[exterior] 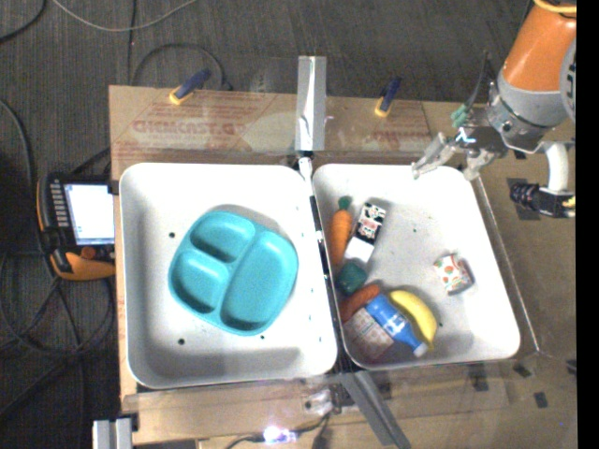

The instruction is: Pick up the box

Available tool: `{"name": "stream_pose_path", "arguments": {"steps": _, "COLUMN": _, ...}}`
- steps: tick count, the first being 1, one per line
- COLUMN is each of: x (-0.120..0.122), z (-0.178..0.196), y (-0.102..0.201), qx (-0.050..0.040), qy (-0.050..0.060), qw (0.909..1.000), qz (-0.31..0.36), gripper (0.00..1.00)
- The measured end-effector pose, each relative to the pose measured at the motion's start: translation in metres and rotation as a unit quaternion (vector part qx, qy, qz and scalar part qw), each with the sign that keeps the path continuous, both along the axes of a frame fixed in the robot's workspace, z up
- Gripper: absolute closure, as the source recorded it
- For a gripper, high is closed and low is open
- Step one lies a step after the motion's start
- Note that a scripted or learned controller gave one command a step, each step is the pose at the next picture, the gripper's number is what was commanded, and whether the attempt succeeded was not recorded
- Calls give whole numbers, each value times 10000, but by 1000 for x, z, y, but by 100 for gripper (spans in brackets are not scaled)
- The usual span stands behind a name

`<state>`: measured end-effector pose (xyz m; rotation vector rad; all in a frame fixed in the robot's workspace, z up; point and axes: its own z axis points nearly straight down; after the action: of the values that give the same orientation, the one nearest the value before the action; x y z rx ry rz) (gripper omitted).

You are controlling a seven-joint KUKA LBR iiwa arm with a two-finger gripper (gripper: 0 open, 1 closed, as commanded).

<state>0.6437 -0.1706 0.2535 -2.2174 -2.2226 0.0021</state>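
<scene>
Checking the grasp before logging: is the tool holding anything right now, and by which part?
Nothing is held. The tool hangs open above the right bin's far rim, apart from the box.

Count: two white bins, left bin point(140, 251) and right bin point(487, 279), side by side.

Left bin: one teal divided plate point(234, 269).

Right bin, seven items:
- one carrot point(339, 235), far left
- one black-and-white box point(367, 229) just right of the carrot
- one small dark teal item point(353, 276), kind unclear
- one reddish-orange item point(360, 297) near it, partly hidden
- one blue-labelled bottle point(393, 325) at the near edge
- one banana point(418, 313) touching the bottle's right side
- one small white carton with printed pattern point(452, 272), apart on the right

Far side of the bench: two blue-and-yellow clamps, left clamp point(189, 85) and right clamp point(387, 94).

One arm, one gripper point(449, 157).
</scene>
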Motion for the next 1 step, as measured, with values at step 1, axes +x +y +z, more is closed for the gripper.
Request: {"name": "stream_pose_path", "arguments": {"steps": 1, "x": 22, "z": -91, "y": -54, "qx": -18, "qy": 11, "qw": 9996, "qz": 278, "gripper": 0}}
